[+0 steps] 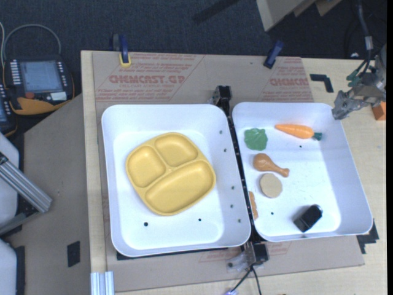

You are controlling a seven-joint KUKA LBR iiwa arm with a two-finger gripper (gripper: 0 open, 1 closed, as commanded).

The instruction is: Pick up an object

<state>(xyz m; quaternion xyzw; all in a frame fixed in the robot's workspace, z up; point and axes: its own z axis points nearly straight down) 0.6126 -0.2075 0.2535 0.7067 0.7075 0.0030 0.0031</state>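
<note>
Grey metal wrist (359,92) with dark cables, an orange patch and teal-green fittings at the frame's right edge.

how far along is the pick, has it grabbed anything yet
Nothing looks done yet. The gripper is at the right bin's top right corner, above the rim, with no object between its fingers. The carrot, green piece, drumstick, round cookie and black block all lie in that bin. The yellow plate sits in the left bin. Reaching down, gripping and lifting all remain.
</note>
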